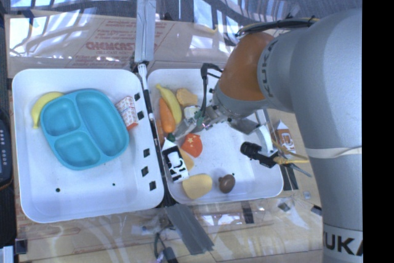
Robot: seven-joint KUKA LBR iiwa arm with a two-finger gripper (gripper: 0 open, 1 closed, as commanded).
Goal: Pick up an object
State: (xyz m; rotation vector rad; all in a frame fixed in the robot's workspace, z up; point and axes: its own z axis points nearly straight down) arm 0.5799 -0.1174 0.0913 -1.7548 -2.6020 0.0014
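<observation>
Arm [308, 83] reached in from the right over the counter [92, 234], wrist bent above the right bin [246, 191]. Left bin [24, 194] held a blue plate [83, 126], with the left banana [40, 106] tucked at the plate's far edge and a small carton [127, 112] touching its right side.

Right bin was crowded along its left wall. It held the right banana [171, 103] with the carrot [166, 119] just beside it, a tan chunk [186, 97] near the top and a black-and-white box [175, 163] lower down. A potato [197, 186] and a brown ball [226, 182] lay at the bottom edge.

Gripper [184, 129] sat low between the carrot and the red fruit [192, 145], nothing visibly held. Whether it was released or clenched could not be told.

Likely target was the carrot or the red fruit, both in the right bin's left half, close under the gripper. Step looked like the descent, pick not yet done.

To do it well:
- Commit to one item and centre over it.
- Grip across the carrot's narrow width, not its length.
- Come straight down on the red fruit, since it is round and may roll.
- Watch the clutter, as a skewed descent could nudge the banana or box or pinch two things.
- Lift straight up, clear of the wall.
</observation>
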